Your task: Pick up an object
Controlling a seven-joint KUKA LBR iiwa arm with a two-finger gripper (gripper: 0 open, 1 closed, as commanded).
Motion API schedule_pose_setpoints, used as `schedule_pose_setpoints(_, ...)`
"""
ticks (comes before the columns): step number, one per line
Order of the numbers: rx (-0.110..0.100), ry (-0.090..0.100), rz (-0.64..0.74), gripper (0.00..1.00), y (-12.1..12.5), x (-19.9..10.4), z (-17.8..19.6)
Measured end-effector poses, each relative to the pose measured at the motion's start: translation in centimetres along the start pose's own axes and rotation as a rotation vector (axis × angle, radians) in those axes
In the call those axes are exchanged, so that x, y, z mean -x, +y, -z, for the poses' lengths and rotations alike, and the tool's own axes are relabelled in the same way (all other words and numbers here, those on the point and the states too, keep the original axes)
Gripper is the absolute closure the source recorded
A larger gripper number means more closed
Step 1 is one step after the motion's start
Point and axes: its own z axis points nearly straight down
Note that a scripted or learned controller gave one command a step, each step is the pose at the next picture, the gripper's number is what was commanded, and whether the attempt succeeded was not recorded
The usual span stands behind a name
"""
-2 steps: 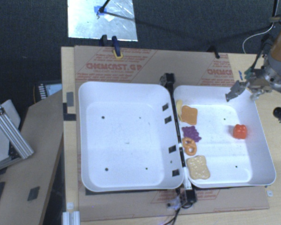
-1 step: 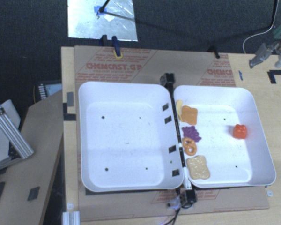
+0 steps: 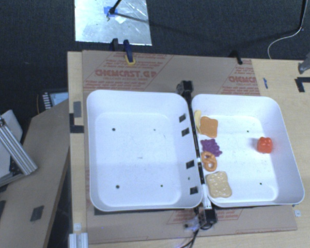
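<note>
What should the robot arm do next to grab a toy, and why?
Probably reach down over the red toy. It sits alone in the right bin, apart from the other toys crowded against the divider, so it looks easiest to grasp.

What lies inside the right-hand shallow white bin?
Along the right-hand white bin's left wall lie an orange toast-like slice, purple grape cluster, orange pretzel and beige cracker; a red pepper-like toy sits apart.
</note>
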Motion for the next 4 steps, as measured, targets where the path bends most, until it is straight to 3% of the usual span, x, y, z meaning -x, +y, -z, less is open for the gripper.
schedule_pose_setpoints(1, -0.003, -0.001, -0.004, 0.00, -3.0, 2.0, 7.1)
schedule_pose_setpoints(2, -0.005, 0.004, 0.011, 0.00, 4.7, -10.8, 6.6)
schedule_pose_setpoints(3, -0.010, 0.002, -0.007, 0.00, -0.7, -5.3, 6.7)
schedule_pose_setpoints(4, -0.008, 0.005, 0.012, 0.00, 3.5, -17.2, 6.6)
